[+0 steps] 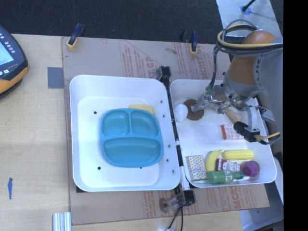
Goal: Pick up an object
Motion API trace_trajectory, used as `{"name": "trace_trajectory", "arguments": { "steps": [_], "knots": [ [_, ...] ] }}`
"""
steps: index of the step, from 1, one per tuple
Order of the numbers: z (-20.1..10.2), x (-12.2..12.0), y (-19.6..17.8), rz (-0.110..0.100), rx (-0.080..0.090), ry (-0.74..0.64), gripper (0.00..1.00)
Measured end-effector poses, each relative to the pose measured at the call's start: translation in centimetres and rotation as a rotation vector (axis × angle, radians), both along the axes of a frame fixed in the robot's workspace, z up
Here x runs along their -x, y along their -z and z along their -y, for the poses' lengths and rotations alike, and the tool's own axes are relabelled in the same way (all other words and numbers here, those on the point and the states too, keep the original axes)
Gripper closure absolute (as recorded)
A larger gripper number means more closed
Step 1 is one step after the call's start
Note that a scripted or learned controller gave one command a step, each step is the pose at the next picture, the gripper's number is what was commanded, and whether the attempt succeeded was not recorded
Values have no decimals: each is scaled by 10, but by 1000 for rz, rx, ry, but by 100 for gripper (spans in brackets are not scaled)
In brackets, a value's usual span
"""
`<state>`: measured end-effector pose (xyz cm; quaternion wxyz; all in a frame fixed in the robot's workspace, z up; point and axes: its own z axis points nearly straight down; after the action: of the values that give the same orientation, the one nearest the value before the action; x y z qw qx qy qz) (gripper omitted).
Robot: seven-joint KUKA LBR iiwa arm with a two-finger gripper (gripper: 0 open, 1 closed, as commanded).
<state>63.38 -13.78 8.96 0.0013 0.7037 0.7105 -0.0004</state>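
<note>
— Any writing you can read?
— Red print on the cardboard sheet [144,57] under the bins, too blurred to read.
— Counts?
— Two white bins. The left bin [82,129] holds one blue divided plate [131,137]. The right bin [269,170] holds one white ball [180,112], one banana [212,160], one corn cob [237,154].
— The hand [214,101]?
— At the right bin's far side; its grip I cannot tell.

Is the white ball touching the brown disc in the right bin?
Apart. The camera view shows a thin strip of white bin floor between the white ball and the brown disc, which lie side by side in the right bin.
</note>
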Motion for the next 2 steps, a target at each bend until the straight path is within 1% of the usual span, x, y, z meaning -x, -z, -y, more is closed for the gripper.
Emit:
{"name": "trace_trajectory", "arguments": {
  "steps": [1, 2],
  "knots": [
    [-41, -25, -5, 1, -1, 2, 0],
    [-39, -26, -18, 4, 0, 0, 100]
  ]
}}
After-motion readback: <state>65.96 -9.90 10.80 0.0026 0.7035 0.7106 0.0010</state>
